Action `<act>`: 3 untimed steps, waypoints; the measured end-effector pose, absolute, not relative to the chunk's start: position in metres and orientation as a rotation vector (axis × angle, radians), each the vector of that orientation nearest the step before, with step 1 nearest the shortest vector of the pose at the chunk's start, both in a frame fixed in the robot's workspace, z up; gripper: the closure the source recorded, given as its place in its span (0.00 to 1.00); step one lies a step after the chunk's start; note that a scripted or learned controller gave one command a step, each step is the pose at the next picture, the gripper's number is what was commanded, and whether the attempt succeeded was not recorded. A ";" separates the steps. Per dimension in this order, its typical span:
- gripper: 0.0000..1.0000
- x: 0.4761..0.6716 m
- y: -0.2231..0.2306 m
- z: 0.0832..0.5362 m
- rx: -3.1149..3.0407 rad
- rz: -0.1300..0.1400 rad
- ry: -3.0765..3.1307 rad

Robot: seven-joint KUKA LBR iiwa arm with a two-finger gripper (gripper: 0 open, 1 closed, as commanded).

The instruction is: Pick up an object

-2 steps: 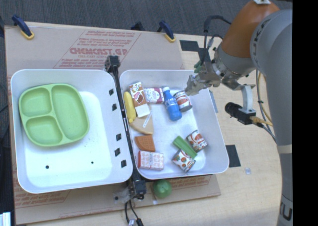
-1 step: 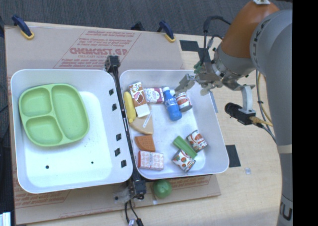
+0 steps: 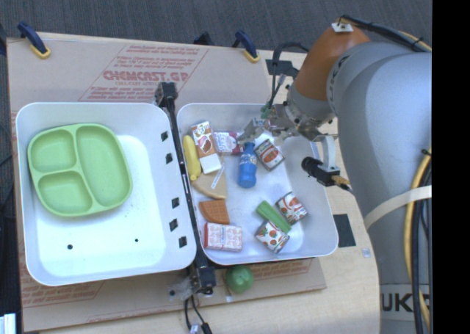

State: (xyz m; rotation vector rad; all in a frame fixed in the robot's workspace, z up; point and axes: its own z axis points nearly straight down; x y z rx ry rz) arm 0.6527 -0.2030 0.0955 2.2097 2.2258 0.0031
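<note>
My gripper (image 3: 261, 128) hangs over the upper part of the right bin (image 3: 323, 231), on the grey arm with the orange band (image 3: 327, 61). Just below it lie a small red-and-white can (image 3: 269, 155) and a blue bottle (image 3: 247, 165). A red-and-white packet (image 3: 224, 142) lies to its left. Nothing shows between the gripper and these things that I can make out as held.
The right bin also holds a banana (image 3: 190, 156), a carton (image 3: 202, 138), an orange cracker (image 3: 214, 211), a strawberry box (image 3: 222, 237), a green block (image 3: 273, 216) and two more cans (image 3: 291, 208). The left bin (image 3: 110, 252) bears a green divided plate (image 3: 78, 169). A green ball (image 3: 239, 279) lies outside.
</note>
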 end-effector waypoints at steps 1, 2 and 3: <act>1.00 0.653 -0.202 0.105 2.204 0.002 2.233; 1.00 0.658 -0.211 0.224 2.210 0.003 2.225; 0.00 0.657 -0.211 0.223 2.213 0.001 2.228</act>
